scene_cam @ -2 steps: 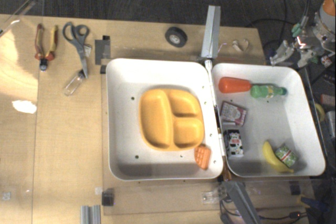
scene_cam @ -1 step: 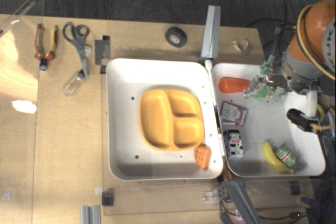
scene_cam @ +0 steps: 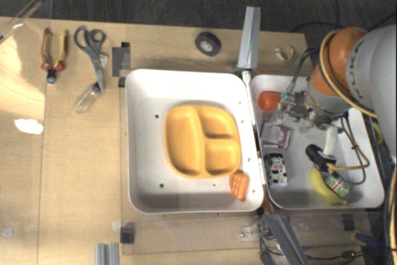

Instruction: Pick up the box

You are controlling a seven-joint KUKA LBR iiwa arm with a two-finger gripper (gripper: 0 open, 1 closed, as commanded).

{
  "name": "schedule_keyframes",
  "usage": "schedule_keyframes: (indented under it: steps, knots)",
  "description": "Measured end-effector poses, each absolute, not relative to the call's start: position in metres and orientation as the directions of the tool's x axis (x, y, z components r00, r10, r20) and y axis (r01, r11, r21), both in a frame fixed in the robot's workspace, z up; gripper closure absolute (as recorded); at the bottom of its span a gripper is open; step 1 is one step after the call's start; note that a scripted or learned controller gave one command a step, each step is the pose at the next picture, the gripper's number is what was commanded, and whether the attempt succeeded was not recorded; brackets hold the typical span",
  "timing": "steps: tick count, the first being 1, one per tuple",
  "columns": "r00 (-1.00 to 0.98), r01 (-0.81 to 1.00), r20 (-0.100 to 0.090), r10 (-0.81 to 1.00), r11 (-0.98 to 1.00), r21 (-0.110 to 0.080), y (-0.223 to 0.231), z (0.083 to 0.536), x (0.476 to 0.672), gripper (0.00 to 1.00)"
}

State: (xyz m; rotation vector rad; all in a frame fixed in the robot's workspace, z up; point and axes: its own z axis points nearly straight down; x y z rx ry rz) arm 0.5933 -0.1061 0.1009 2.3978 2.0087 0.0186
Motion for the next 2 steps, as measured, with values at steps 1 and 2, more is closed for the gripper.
schedule_keyframes:
  steps: [1,2]
  knots:
    - [0.109,0.994,-0.004,0.994,-0.109,0.032,-0.095,0.096,0.589,0.00]
    - [0.013,0.999,-0.005,1.000,-0.013,0.033,-0.088,0.096,0.578,0.00]
